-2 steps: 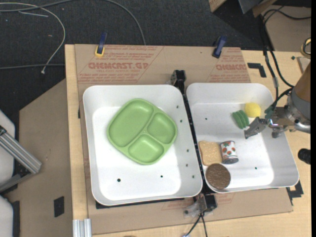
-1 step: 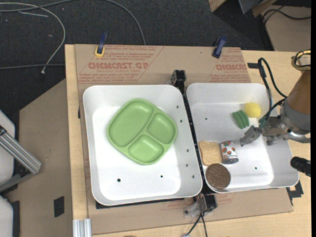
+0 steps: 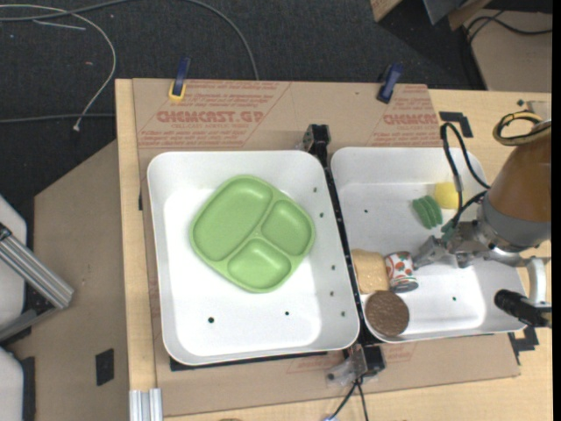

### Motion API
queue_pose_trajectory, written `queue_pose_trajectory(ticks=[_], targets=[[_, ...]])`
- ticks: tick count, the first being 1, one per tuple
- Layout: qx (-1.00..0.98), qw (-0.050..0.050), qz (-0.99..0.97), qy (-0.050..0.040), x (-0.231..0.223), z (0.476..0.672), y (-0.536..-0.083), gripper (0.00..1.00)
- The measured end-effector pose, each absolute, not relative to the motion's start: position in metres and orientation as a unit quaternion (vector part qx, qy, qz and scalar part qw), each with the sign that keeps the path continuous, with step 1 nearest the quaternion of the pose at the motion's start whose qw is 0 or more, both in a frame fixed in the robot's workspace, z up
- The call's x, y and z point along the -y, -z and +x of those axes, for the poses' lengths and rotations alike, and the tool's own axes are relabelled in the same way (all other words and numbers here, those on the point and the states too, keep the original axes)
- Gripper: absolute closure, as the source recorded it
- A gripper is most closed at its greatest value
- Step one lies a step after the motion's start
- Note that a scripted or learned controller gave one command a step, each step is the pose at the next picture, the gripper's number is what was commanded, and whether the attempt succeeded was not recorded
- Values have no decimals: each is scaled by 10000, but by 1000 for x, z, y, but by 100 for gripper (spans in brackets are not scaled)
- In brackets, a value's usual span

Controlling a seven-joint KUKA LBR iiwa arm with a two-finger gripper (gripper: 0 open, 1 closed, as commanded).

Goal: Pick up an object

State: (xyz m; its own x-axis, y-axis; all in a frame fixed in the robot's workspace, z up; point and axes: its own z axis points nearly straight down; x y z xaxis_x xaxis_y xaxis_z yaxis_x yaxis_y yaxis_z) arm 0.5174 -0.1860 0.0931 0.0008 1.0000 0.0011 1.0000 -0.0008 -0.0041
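Below, cardboard-topped bench [image 3: 263,103] w/ two white bins [image 3: 175,323], dark carpet [image 3: 70,86]; tool [image 3: 436,249] state unclear

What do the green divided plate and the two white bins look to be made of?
Green divided plate: likely molded plastic, matte; uniform color, soft rounded ridges between its three sections. Left bin and right bin: probably thin formed plastic, smooth, slightly glossy; rounded corners, shallow walls. The look alone can't confirm either.
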Motion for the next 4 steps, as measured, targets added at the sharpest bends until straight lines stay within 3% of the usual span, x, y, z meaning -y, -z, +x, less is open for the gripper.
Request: queue_pose_trajectory(ticks=[1,3,4], targets=[[7069,-1,-7073,7,186,519,-107,100],[7076,-28,-7066,16,177,509,-225,100],[7076,-24,-7066,12,177,510,-259,100]])
